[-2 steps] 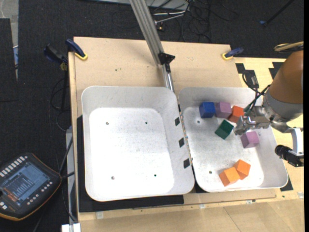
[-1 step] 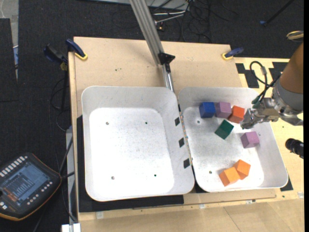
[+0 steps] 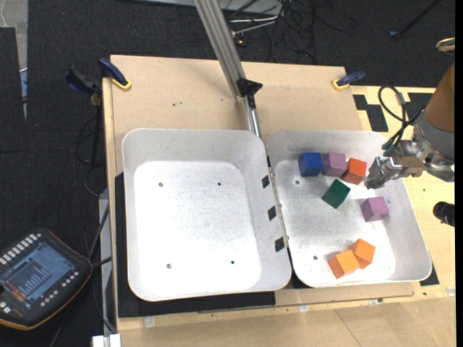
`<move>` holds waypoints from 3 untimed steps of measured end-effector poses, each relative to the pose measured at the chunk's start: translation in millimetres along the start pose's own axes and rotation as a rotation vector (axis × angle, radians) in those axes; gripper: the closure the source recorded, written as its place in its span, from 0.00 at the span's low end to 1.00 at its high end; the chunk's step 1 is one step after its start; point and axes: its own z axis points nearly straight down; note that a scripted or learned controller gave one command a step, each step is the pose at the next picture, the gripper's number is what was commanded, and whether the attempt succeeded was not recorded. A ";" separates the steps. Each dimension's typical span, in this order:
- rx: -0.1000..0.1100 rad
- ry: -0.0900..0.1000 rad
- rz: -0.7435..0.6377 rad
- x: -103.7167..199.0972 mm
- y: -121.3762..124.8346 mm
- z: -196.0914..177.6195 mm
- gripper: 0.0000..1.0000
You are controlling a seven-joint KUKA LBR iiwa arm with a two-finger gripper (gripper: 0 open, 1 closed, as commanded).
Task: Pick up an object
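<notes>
The right bin [image 3: 405, 266] holds several small blocks. A blue block [image 3: 310, 163], a pale purple block [image 3: 334, 163] and an orange block [image 3: 355, 170] lie in a row near its far side. In front of them sits a green block [image 3: 336, 194], and a purple block [image 3: 375, 208] lies to its right. Two orange blocks [image 3: 352, 257] rest close together near the front. My gripper [image 3: 377, 176] hangs over the bin's right side, just right of the orange block in the row and above the purple block. Nothing shows between its fingers.
The left bin [image 3: 137, 215] stands beside the right one. A slanted metal pole [image 3: 224, 45] runs down to the gap between the bins. Clamps sit at the bench's far corners. A teach pendant [image 3: 36, 277] lies off the bench at the lower left.
</notes>
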 end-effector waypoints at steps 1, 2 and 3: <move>0.004 0.003 -0.006 57.7 5.3 9.7 1.00; 0.004 0.003 -0.005 101.8 10.8 11.7 1.00; 0.004 0.004 -0.007 163.7 17.3 16.3 1.00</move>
